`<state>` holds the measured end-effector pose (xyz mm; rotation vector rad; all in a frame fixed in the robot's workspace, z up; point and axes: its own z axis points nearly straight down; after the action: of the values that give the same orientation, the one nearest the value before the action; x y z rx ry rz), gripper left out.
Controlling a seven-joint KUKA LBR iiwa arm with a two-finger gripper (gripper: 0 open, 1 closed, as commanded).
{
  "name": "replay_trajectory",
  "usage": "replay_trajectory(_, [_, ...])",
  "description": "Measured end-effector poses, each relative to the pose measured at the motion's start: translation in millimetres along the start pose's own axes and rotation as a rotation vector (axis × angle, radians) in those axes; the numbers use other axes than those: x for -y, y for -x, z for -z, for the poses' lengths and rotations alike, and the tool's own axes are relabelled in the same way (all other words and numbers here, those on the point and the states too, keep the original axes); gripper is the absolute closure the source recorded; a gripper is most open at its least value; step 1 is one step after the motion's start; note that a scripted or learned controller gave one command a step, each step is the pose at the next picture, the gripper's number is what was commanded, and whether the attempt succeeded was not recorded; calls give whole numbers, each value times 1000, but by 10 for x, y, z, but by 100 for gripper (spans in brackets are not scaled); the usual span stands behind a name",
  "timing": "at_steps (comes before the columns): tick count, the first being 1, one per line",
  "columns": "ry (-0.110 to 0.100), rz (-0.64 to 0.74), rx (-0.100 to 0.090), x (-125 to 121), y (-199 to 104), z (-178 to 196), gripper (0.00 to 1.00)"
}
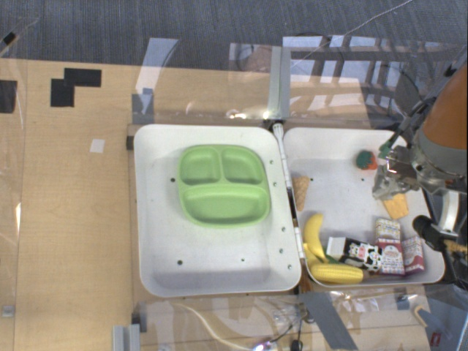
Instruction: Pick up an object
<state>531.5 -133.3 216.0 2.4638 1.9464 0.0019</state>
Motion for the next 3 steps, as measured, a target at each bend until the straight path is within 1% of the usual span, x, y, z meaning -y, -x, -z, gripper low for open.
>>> replay_trajectory(1, [0,154,-1,165,-359,-1222,100])
replay_trajectory(2, [0,153,-1,167,-353,-1225,0])
replay_trajectory(3, [21,456,1,425,-141,-1237,0])
